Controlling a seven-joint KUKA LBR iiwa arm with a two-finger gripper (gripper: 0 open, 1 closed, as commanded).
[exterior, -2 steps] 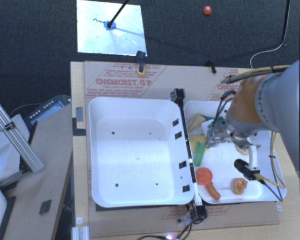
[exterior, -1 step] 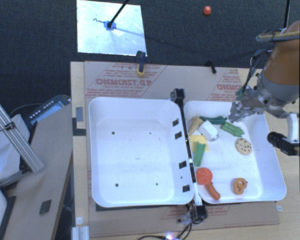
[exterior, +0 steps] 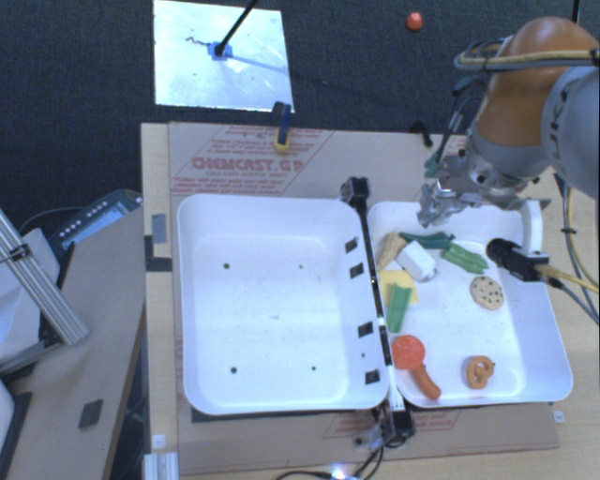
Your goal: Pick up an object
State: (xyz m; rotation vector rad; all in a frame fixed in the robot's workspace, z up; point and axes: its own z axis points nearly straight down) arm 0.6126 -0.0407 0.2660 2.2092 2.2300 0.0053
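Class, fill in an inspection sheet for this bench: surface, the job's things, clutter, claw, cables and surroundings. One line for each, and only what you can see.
Surface: two shallow white bins side by side, left bin and right bin, on a brown board.
Job's things: all in the right bin: cookie, pretzel, red disc, sausage, green strip, green pod, white block, yellow pieces.
Clutter: nothing seen in the left bin.
Claw: claw hangs over the right bin's far edge; nothing seen between its fingers.
Cables: yellow cable across the arm; wires at the bench's near edge.
Surroundings: shiny sheet, small red ball on dark floor.
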